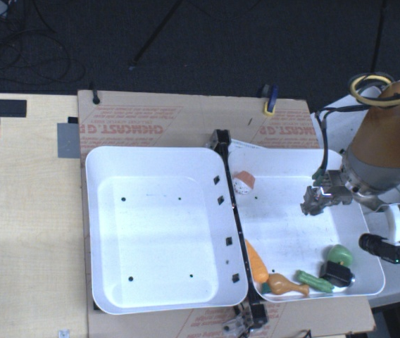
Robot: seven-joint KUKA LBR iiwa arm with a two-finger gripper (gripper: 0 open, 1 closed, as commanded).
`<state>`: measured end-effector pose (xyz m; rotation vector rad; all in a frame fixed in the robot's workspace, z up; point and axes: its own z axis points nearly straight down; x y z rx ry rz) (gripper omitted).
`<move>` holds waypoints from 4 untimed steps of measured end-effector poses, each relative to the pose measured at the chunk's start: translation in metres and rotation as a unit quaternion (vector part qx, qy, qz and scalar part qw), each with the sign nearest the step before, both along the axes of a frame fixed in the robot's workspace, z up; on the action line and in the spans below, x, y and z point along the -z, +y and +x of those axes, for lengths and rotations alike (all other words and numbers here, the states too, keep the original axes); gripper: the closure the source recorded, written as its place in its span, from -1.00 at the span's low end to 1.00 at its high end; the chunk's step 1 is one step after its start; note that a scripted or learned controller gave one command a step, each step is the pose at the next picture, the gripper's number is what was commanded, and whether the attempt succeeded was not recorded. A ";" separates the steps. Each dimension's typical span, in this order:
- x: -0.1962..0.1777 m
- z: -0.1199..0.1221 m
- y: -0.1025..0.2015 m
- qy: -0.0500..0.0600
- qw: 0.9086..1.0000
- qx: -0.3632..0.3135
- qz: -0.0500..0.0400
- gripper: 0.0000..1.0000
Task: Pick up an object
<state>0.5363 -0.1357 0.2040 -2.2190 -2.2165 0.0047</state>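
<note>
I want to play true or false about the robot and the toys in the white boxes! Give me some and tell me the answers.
1. The orange carrot-shaped toy lies in the right white bin. True.
2. The green rounded toy sits in the left white bin. False: it is in the right bin.
3. The end effector hangs over the right bin. True.
4. The end effector is holding the carrot toy. False: the carrot lies apart from it, by the divider.

A robotics lab: two shallow white plastic bins [158, 162] sit on a taped cardboard sheet [186, 118], with loose black cables [17, 5] across the dark floor.
</note>
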 end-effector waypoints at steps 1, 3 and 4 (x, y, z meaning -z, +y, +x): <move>0.121 -0.046 -0.010 -0.001 1.000 0.001 -0.001 1.00; 0.097 -0.045 -0.012 0.000 1.000 0.005 0.001 1.00; 0.117 -0.061 0.041 -0.003 1.000 -0.001 -0.002 1.00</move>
